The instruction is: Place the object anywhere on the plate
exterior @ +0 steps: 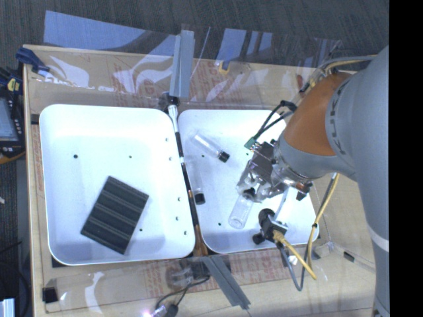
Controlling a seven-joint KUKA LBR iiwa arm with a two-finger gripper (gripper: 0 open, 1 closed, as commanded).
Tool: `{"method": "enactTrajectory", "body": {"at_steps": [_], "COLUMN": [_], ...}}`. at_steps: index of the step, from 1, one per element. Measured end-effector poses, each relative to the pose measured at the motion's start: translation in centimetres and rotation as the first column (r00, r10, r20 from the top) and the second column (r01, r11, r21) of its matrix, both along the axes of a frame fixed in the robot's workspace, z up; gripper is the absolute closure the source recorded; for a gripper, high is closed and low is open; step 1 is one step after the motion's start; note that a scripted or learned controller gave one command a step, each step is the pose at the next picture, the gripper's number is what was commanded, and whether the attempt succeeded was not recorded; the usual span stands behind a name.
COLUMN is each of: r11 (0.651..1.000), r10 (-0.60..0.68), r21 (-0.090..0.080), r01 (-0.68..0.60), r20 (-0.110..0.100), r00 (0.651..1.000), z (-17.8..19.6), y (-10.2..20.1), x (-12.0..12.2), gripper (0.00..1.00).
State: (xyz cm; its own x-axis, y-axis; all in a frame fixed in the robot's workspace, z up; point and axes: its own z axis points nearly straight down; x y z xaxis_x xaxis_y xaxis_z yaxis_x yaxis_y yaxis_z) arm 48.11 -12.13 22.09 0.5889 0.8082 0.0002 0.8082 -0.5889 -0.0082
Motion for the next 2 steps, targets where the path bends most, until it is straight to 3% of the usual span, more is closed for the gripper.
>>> {"method": "enactTrajectory", "body": {"at_steps": [1,2], "r11": [0.997,0.989], "r10": [-0.075,0.148], "r21": [-0.003,-0.003], "r01": [0.075,-0.148], "r20": [-0.001,0.002], "r00": [0.997,0.989], "z": [-3.1,0.2], "y": [10.0,18.0], "x": [12.4,14.6], "gripper": [1.0,1.0]}}
